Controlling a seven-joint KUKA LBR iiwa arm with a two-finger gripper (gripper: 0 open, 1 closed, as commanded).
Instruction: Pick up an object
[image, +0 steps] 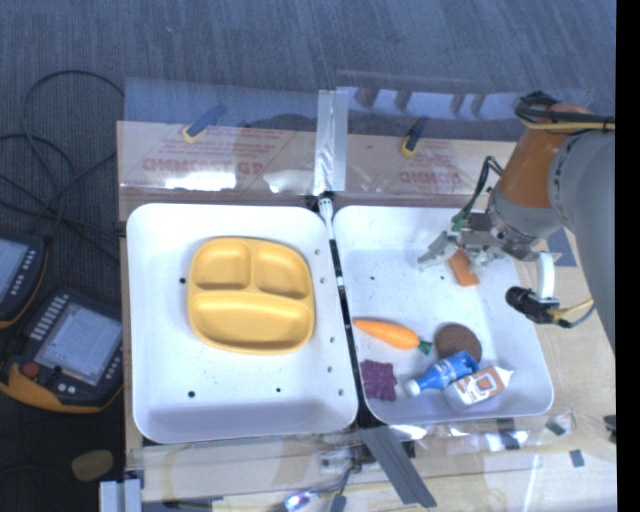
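Observation:
My gripper hangs over the back of the right bin, its fingers spread apart. A small orange block lies just under it, between the fingertips and not clamped. Toward the bin's front lie an orange carrot, a brown round object, a blue bottle, a purple bunch of grapes and a small white and orange carton.
A yellow divided plate sits in the middle of the left bin. A raised rim separates the two bins. The arm's grey body and orange band stand over the right bin's back right corner.

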